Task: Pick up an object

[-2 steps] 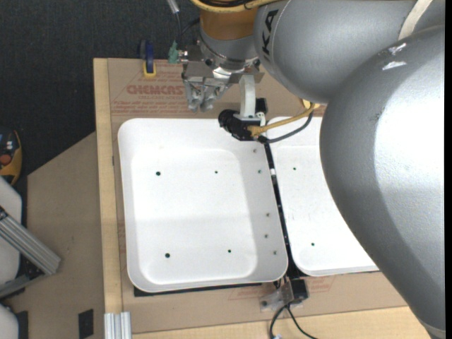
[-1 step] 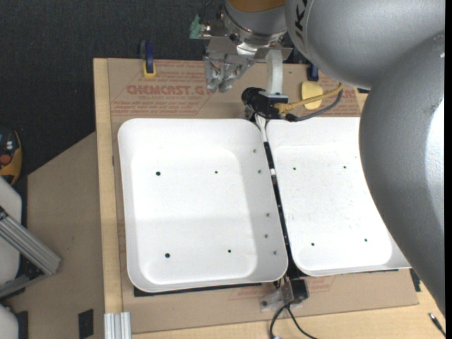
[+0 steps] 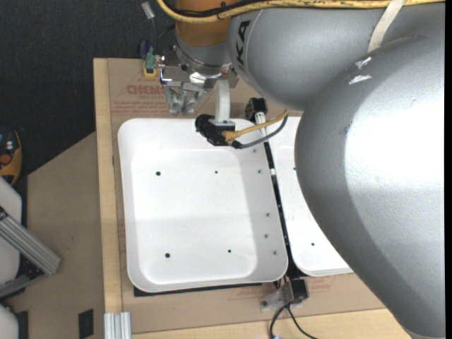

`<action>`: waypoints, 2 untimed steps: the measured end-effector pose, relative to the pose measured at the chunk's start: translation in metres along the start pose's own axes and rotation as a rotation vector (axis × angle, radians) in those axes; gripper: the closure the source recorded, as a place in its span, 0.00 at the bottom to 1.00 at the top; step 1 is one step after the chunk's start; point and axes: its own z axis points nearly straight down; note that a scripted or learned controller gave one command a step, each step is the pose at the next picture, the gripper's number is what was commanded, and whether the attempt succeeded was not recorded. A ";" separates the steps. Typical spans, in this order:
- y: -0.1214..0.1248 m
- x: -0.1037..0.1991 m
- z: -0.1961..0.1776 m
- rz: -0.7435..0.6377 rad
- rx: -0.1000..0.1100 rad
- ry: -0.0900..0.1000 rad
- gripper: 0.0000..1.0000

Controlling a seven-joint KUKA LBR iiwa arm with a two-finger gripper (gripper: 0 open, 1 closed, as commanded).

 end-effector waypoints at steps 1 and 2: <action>-0.010 -0.019 -0.029 0.006 -0.008 0.000 1.00; -0.015 -0.014 -0.053 0.004 -0.014 0.002 1.00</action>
